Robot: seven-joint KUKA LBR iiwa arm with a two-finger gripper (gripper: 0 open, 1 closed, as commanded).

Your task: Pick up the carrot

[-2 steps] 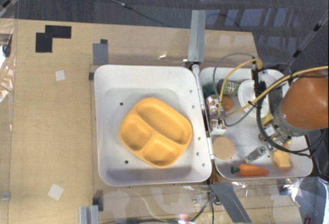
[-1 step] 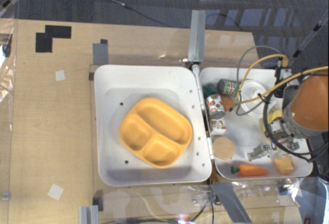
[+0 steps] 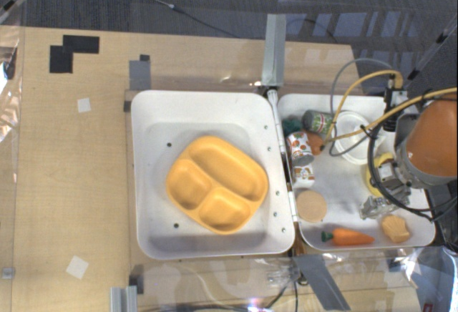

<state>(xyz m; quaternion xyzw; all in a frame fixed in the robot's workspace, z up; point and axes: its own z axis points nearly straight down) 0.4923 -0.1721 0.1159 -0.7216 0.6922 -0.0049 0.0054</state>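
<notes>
The carrot, orange with a green top pointing left, lies flat along the front wall of the right bin. My gripper hangs low over the bin floor, just above and to the right of the carrot's thick end, apart from it. The arm's orange band sits above it at the right edge. Nothing is seen held in the gripper.
A tan food block lies right of the carrot, and a beige round disc lies to its upper left. A printed can, a green can and a white bowl fill the bin's back. The left bin holds a yellow divided plate.
</notes>
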